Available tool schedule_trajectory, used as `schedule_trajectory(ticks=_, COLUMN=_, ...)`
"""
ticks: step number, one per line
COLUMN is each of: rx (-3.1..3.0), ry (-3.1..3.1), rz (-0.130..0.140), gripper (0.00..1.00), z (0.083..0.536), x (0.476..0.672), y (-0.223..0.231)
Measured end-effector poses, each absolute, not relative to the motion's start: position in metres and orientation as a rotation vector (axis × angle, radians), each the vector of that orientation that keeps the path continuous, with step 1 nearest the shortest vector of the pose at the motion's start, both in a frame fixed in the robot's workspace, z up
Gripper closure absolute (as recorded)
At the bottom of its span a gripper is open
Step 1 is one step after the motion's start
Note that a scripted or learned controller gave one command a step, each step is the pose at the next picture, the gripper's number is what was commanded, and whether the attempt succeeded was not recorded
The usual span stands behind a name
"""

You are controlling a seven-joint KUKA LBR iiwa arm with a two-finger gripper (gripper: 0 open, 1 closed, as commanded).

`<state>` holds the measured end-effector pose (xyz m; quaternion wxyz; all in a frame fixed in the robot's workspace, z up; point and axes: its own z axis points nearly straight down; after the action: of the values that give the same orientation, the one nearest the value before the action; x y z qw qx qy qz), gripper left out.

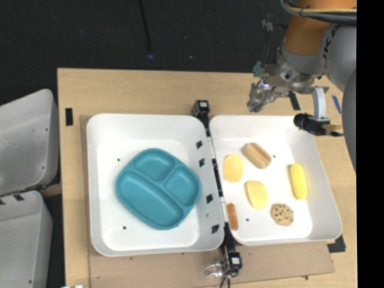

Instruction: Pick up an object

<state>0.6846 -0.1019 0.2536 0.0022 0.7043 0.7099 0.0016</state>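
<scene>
My gripper (259, 98) hangs above the bench just beyond the far rim of the right bin (318, 218), with nothing visible between its fingers. In that bin lie a brown bread roll (257, 155), a yellow oval piece (233, 168), a yellow wedge (256, 194), a corn cob (298, 180), a cookie (281, 214) and a small sausage (231, 216) by the left wall. All of these lie well in front of the gripper.
The left bin (102, 221) holds a teal divided plate (158, 188). Black clips (201, 107) run along the seam between the bins. A grey-white panel (24, 143) stands at the left of the bench.
</scene>
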Motion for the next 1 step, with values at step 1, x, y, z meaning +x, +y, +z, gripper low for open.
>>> schedule_trajectory(ticks=1, rx=2.217, ry=2.226, rz=-0.001, gripper=1.00, z=0.2435, x=0.6686, y=-0.0478)
